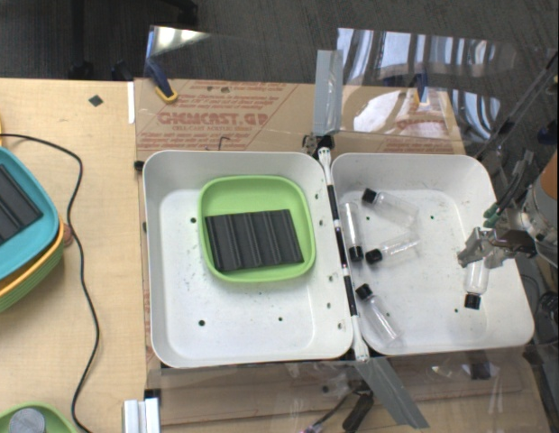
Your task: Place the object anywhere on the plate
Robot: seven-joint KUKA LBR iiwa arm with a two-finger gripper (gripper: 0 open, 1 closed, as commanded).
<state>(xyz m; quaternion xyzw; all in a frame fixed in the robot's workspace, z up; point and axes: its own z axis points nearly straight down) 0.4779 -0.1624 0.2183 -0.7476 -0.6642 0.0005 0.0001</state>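
Observation:
A green plate [255, 197] with a dark ribbed insert [253, 240] lies in the left bin [171, 314]. Several clear tubes with black caps lie in the right bin [442, 327]. One tube [389, 208] is at the back, one [398, 246] is mid-bin, and one [380, 317] is at the front left. My gripper [482, 252] hangs over the right bin's right side. Another tube [476, 280] extends from directly beneath it towards the front, black cap [471, 302] at its near end. Its upper end meets the gripper, and whether it is gripped is unclear.
A further tube [351, 226] lies along the right bin's left wall beside the divider [338, 242]. A cardboard sheet [225, 115] lies behind the bins. Stacked teal and yellow trays [22, 233] and a black cable [81, 269] sit on the wooden bench at left.

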